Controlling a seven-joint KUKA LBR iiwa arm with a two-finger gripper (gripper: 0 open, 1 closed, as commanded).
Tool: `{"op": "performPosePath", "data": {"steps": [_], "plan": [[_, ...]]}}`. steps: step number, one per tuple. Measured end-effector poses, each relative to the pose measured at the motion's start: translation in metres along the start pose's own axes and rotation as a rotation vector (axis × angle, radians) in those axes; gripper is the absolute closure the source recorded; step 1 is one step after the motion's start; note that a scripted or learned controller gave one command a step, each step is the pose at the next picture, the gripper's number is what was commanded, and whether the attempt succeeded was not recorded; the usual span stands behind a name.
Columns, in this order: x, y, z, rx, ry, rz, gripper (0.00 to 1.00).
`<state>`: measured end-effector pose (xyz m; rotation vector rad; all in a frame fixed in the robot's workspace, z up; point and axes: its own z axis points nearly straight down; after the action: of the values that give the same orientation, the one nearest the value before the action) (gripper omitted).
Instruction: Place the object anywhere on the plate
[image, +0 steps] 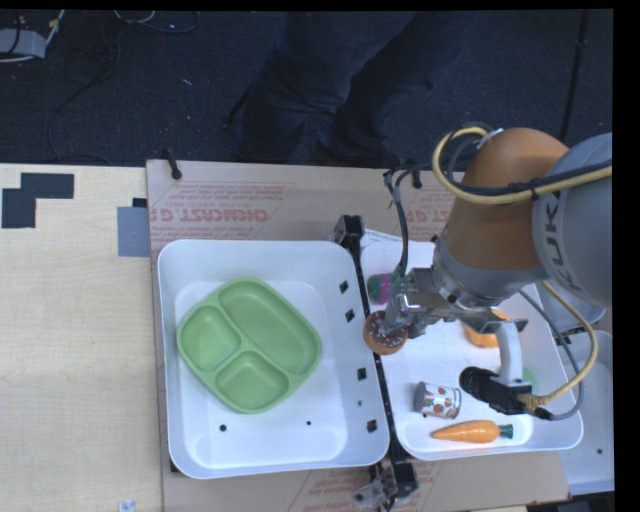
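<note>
A green plate (249, 343) with three compartments lies in the left bin (200, 440), and nothing rests on it. My gripper (391, 325) hangs at the left edge of the right bin (560, 425), just beside the divider between the bins. It is shut on a small brown ring-shaped doughnut toy (383, 336), which sits at the fingertips and overlaps the bin wall. The plate lies to the left of the gripper, apart from it.
In the right bin lie a small printed can (437, 400), a toy carrot (465, 432), an orange piece (483, 337) partly under the arm, and a purple and green item (378, 288) at the back left. The black divider (365, 340) separates the bins.
</note>
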<state>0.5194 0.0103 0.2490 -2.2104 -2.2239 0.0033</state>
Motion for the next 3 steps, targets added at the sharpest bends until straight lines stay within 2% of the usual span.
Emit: {"op": "performPosePath", "data": {"steps": [1,2,3], "plan": [[0.054,0.0,0.018,0.003,-0.001,0.001,1.0],[0.113,-0.007,0.013,0.001,-0.002,0.0,1.0],[0.171,-0.01,0.029,0.002,-0.003,0.0,1.0]]}}
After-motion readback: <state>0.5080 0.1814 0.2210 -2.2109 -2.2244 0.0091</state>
